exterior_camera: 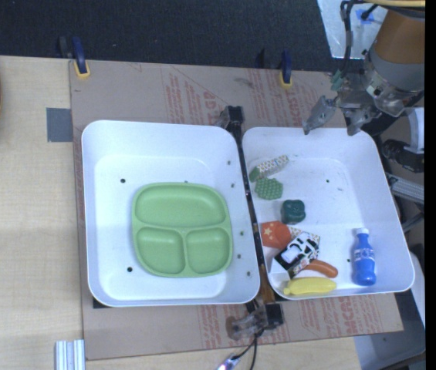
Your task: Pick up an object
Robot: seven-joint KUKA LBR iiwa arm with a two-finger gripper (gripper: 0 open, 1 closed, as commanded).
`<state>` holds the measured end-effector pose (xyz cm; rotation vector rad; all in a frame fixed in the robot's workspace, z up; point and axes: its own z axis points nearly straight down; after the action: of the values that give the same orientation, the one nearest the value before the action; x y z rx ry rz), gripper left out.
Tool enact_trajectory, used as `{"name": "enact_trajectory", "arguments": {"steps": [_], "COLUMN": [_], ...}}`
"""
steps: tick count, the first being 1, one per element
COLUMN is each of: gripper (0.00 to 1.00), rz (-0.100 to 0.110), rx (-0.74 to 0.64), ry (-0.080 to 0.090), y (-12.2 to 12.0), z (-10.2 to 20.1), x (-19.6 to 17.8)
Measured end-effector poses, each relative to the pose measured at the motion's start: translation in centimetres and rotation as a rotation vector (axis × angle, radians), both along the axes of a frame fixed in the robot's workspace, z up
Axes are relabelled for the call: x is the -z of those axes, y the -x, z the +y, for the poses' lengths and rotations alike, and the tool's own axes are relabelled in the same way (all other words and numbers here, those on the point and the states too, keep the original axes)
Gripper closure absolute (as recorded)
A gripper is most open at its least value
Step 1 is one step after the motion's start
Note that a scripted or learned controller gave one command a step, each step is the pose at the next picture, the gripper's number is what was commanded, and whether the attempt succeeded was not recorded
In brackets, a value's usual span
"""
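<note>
Above the far rim of the right shallow white plastic bin [380,160], the two-finger gripper [333,118] hangs spread wide, empty; nothing picked yet. Inside that bin lies the blue plastic bottle [363,258], untouched.

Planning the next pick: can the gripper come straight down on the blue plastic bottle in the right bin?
Probably yes. The blue plastic bottle lies alone near the right bin's near right corner, apart from the other toys, with nothing over it. The gripper, fingers spread, hangs above the far rim.
</note>
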<state>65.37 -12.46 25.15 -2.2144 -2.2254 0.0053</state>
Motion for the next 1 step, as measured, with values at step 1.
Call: {"name": "enact_trajectory", "arguments": {"steps": [1], "gripper": [0.00], "rz": [0.002], "rx": [0.001], "ry": [0.000], "y": [4.66], "z": [2.92], "x": [13.61]}}
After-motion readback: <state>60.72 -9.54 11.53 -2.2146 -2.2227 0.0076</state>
